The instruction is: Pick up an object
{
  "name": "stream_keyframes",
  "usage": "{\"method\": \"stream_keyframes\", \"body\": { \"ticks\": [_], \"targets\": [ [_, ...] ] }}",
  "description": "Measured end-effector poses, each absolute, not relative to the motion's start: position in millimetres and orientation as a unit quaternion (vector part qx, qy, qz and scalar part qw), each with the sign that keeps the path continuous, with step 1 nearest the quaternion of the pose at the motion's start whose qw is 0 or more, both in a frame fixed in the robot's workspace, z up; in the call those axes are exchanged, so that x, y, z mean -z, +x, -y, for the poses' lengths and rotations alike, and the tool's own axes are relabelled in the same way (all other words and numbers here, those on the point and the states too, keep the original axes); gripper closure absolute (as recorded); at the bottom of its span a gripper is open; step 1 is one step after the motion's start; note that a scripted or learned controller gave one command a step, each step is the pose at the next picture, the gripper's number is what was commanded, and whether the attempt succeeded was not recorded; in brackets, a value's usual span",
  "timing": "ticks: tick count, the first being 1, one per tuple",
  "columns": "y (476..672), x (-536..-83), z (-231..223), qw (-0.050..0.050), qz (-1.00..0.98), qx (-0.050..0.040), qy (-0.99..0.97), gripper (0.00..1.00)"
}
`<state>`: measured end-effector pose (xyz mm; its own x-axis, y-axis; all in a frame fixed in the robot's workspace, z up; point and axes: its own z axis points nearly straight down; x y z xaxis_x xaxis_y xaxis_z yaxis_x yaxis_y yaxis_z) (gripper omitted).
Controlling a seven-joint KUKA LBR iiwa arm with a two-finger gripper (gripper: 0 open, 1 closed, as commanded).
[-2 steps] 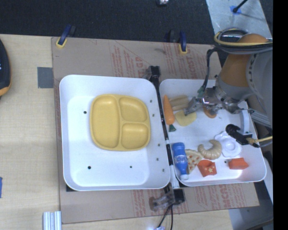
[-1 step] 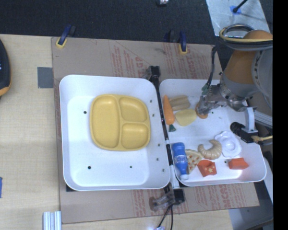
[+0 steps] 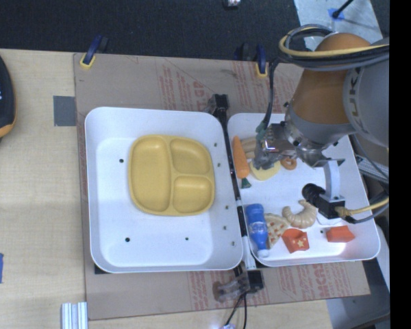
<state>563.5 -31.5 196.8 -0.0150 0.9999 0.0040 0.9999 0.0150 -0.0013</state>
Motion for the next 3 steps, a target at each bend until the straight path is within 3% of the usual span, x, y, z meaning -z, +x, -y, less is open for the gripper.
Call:
{"method": "stream_keyframes", "body": {
  "ticks": [1,2,3],
  "targets": [
    [564.6,-191.9,38.5,0.002,0.708,-0.0017,-0.706,0.0],
    [499.3,-191.2,45.8,0.004,0.708,-0.0034,-0.706,0.0],
    [557.8,-192.2,77.1,-0.001,0.707,-0.0001,-0.707,0.0]
  ]
}}
